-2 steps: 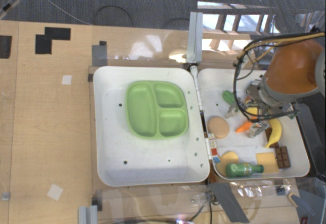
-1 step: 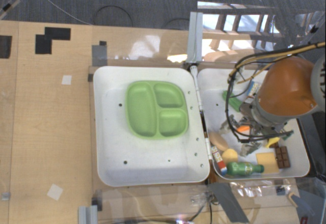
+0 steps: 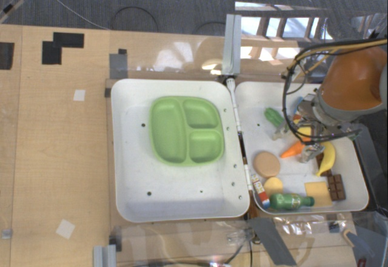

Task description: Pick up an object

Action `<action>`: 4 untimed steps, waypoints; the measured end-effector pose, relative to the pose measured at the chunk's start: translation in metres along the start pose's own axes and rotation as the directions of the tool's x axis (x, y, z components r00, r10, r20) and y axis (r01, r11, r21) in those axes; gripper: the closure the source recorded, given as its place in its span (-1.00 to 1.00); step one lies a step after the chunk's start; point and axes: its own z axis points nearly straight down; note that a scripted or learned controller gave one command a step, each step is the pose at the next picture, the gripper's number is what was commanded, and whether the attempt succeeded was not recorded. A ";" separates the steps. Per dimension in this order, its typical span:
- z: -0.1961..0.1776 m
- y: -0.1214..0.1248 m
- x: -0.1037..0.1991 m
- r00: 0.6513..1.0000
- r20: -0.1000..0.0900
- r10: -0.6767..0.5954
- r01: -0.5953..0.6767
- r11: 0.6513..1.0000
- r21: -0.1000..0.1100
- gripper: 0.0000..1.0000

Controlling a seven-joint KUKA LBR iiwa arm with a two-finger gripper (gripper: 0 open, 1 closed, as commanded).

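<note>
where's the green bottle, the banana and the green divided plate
green bottle [image 3: 291,201], camera view, middle of its body
banana [image 3: 328,159], camera view, middle of its yellow curve
green divided plate [image 3: 168,130], camera view, floor of its long left compartment

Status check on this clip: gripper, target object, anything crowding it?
Gripper low in right bin, fingers unclear. Nothing seen held. Carrot and banana right beside it; green bottle nearer the front wall.

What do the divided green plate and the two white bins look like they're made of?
Divided green plate: likely molded plastic, matte, with soft rounded compartment ridges and uniform colour. Left white bin and right white bin: apparently smooth plastic or coated sheet with a slight sheen and rounded corners; the view can't settle which.
</note>
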 end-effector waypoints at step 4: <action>-0.087 -0.052 -0.062 0.958 0.001 -0.288 0.288 0.958 -0.003 1.00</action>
